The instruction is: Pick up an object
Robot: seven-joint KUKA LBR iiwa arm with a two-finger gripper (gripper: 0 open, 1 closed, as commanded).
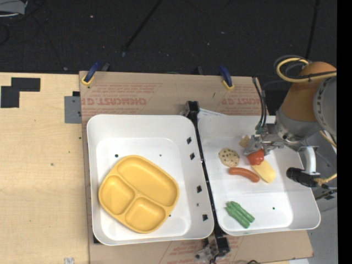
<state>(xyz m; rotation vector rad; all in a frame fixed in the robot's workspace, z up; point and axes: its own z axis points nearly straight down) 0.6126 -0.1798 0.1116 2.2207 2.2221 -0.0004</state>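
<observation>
The gripper (258,145) hangs low in the right bin (308,213) — right over the red toy (255,158). Its grip can't be made out. The sausage (243,174) lies just below-left, lengthwise across

Two white bins (104,128) sit side by side, and the left one holds one yellow divided plate (138,193). The right bin holds one cookie (229,157), one sausage (243,174), one red piece (256,158), one yellow wedge (264,171) and one green bean pod (240,214).

Bright, even light falls on the white bins (144,126), the floor behind them is dark, and everything looks slightly fuzzy.
</observation>
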